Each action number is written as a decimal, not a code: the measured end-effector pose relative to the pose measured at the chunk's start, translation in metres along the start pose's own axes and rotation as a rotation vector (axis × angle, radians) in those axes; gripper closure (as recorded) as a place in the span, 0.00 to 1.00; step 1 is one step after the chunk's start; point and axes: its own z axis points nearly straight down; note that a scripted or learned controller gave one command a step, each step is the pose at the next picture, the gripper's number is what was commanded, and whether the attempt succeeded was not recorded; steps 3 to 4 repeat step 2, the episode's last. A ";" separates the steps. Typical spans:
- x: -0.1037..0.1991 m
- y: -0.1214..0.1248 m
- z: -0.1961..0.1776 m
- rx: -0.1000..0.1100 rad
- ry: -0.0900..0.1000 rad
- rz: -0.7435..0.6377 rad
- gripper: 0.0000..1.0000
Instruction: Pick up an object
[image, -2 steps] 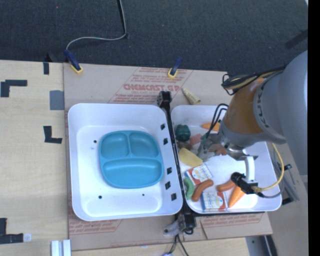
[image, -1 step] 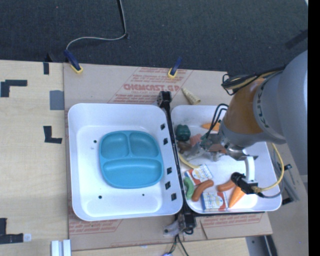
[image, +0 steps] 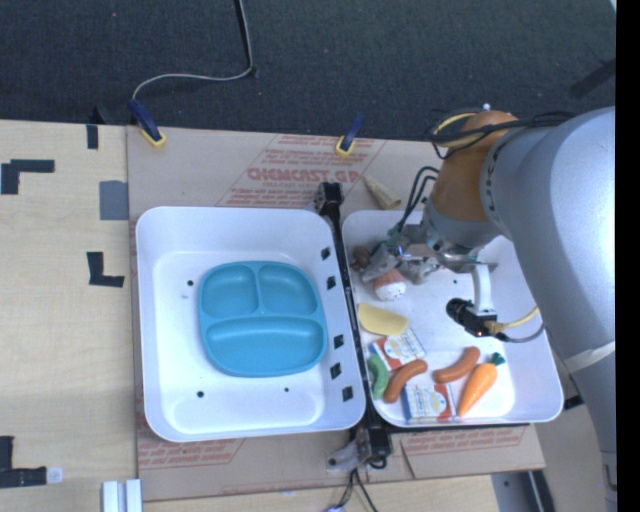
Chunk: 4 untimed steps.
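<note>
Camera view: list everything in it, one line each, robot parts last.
bins: 2, white, side by side on the bench
divided plate: 1, light blue, middle of the left bin
carrot: 1, orange, right bin, near corner
sausages: 2, reddish brown, right bin, near side
yellow piece: 1, right bin, centre left
packets: 2, white with print, right bin, near side
green piece: 1, right bin, beside the divider
clamps: 2, yellow and blue, cardboard's far edge
gripper: 1, grey, over the right bin's far left
arm: 1, grey with orange band, from the right
</note>
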 end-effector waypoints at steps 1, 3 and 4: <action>0.001 0.029 -0.001 0.010 0.002 0.000 0.00; 0.000 0.027 -0.010 0.021 0.001 0.000 1.00; 0.000 0.027 -0.010 0.021 0.001 0.000 1.00</action>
